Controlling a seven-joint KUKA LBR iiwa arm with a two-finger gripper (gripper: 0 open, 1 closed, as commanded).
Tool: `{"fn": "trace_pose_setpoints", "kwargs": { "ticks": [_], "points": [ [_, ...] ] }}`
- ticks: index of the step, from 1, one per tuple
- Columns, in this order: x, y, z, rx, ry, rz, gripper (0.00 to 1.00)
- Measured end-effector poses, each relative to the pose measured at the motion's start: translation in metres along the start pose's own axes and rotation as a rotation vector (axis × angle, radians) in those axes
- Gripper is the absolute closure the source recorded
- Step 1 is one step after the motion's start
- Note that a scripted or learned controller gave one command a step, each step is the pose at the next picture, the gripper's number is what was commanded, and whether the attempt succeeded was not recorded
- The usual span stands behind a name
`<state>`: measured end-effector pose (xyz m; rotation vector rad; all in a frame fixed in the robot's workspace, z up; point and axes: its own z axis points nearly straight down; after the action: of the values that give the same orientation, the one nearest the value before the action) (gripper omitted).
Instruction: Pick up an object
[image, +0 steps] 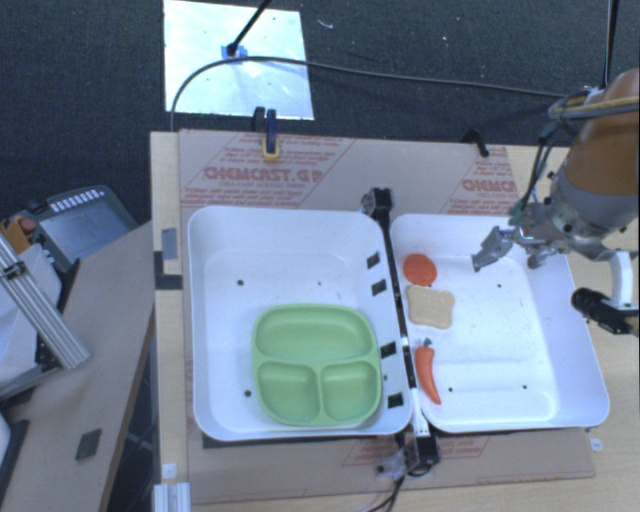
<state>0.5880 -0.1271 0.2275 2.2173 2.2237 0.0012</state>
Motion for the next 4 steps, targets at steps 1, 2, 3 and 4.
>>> {"fn": "trace_pose_setpoints", "kwargs": {
  "ticks": [1,2,3,4],
  "points": [
    [0.005,-0.008,0.046,0.003,0.001,0.002,0.0],
    [0.004,-0.007,0.087,0.002,0.001,0.002,0.0],
    [0.004,-0.006,0.138,0.0,0.0,0.003,0.0],
    [0.004,-0.005,0.124,-0.005,0.0,0.002,1.0]
  ]
}}
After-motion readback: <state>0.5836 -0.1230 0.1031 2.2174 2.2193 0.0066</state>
